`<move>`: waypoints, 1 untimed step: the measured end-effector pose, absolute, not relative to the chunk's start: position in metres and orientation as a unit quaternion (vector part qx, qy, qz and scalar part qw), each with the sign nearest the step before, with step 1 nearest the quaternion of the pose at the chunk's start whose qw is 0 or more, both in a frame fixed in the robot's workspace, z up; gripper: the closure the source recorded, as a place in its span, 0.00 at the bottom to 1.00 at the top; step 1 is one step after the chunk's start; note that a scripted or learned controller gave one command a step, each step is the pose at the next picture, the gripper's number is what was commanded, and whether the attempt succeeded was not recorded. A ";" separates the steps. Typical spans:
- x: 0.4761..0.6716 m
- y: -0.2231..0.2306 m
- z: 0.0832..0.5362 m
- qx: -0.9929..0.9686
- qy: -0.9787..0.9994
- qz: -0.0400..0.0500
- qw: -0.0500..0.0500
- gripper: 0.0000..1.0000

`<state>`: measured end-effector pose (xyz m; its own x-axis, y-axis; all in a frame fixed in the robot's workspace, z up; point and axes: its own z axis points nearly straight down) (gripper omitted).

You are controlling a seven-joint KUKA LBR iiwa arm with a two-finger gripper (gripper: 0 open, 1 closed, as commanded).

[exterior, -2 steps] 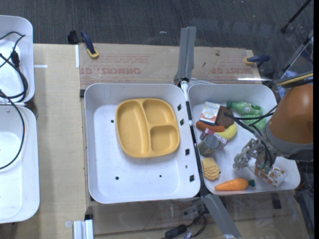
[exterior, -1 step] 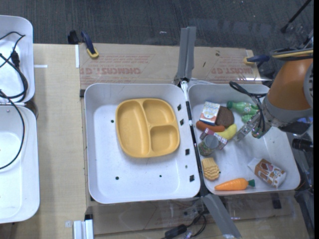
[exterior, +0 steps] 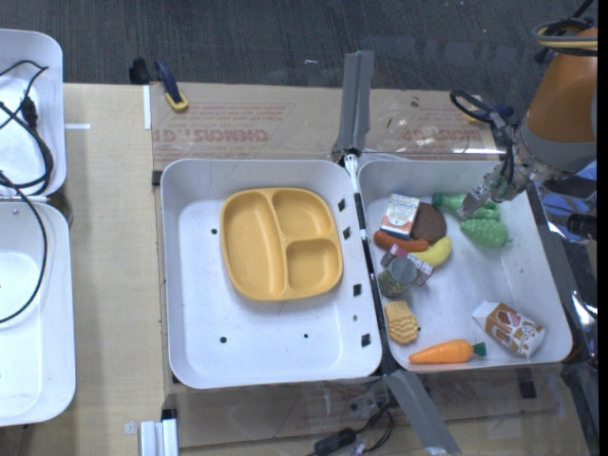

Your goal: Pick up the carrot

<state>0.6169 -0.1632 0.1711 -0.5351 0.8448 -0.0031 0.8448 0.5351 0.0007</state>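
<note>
Item one, the carrot (exterior: 448, 351): I log it lying on its side along the front wall of the right bin (exterior: 532, 283), green tip toward 3 o'clock, untouched. Item two, the gripper (exterior: 478, 200): I see it at the bin's far side, low over the green toy vegetables (exterior: 486, 226); the carrot lies well apart from it, toward 6 o'clock. Whether the fingers are spread or pressed together I cannot tell.

Neighbours of the carrot: a small milk carton (exterior: 513, 330) at 3 o'clock, a corn cob (exterior: 402, 322) at 10 o'clock.

Left bin (exterior: 190, 331): one yellow divided plate (exterior: 281, 242).
</note>
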 end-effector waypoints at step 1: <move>0.617 -0.163 0.171 0.482 0.876 -0.001 0.001 0.00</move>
